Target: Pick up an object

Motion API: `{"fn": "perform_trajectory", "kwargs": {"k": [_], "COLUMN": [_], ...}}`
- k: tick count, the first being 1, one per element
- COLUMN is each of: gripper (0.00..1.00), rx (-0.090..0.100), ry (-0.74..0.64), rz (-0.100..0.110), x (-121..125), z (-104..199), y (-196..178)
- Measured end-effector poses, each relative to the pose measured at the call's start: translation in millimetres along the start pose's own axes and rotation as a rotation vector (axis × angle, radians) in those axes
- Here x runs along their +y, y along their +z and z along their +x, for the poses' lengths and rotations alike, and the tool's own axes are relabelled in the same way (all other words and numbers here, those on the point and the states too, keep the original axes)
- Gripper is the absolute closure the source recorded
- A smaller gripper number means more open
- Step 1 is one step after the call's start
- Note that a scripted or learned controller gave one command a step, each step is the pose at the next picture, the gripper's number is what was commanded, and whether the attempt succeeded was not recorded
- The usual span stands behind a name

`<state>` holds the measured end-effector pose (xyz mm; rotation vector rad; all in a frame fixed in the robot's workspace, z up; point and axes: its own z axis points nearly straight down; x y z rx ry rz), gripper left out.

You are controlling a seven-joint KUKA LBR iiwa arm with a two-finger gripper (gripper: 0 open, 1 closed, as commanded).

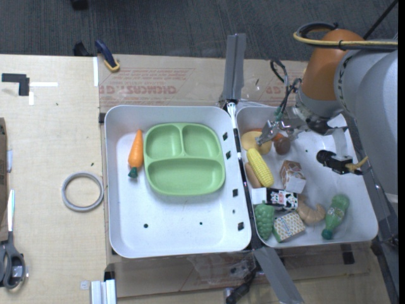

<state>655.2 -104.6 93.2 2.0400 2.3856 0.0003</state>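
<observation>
My gripper point(276, 130) hangs low over the back left part of the right bin point(354, 189). Just under it lie a pale yellow rounded piece point(251, 139) and a small brown piece point(282, 145). A yellow corn cob point(259, 166) lies a little nearer the front, along the bin's left wall. Further forward are a brown-and-white packet point(292, 173), a black-and-white carton point(281, 199), a green leafy toy point(264, 218), a cracker-like box point(289, 225), a tan croissant shape point(310, 213) and a green bottle point(334, 215). Nothing visibly hangs from the gripper.
The left bin point(164, 233) holds a green divided plate point(185, 158) and an orange carrot point(135, 150) beside it. On the bench to the left lie a tape ring point(82, 190) and scissors point(10, 261). The grey arm point(370, 94) covers the right bin's back right corner.
</observation>
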Motion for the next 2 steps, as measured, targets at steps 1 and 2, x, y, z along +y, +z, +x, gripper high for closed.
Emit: {"fn": "perform_trajectory", "kwargs": {"k": [1,2], "gripper": [1.00,1.00], "rx": [-0.003,0.000], "ry": [-0.003,0.181], "rz": [0.003,0.001], "x": [-0.4,4.7], "z": [-1.1,5.4], "y": [-9.7,0.6]}}
